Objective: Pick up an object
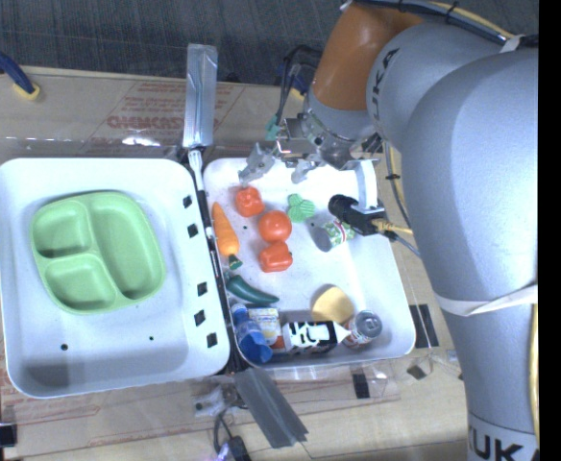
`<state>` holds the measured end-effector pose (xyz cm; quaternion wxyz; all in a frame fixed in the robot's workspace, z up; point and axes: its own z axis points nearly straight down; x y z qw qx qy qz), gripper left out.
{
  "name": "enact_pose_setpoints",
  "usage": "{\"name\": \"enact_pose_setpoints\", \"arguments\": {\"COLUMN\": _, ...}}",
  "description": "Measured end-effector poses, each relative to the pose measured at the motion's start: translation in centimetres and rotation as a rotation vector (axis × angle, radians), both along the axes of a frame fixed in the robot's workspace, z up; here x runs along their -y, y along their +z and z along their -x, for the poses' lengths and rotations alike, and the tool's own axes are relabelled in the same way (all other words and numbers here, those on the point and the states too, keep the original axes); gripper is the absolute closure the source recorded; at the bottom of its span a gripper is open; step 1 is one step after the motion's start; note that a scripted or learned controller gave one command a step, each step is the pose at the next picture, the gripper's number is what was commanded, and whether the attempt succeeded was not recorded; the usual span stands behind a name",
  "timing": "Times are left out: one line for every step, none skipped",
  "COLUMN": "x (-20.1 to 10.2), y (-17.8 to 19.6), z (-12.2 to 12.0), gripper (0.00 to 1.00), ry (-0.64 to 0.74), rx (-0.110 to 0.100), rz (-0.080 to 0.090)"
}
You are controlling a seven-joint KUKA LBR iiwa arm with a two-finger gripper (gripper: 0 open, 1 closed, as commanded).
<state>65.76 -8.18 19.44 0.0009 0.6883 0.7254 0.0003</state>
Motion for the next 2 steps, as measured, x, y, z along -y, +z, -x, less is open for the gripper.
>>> {"name": "enact_pose_setpoints", "arguments": {"x": -5.0, "y": 4.5, "z": 3.4, "gripper": 0.00, "ry": -0.028, "rx": -0.004, "rz": -0.001}}
{"name": "enact_pose_setpoints", "arguments": {"x": -0.3, "y": -0.3, "z": 7.4, "gripper": 0.00, "ry": 0.162, "rx": -0.007, "rz": -0.001}}
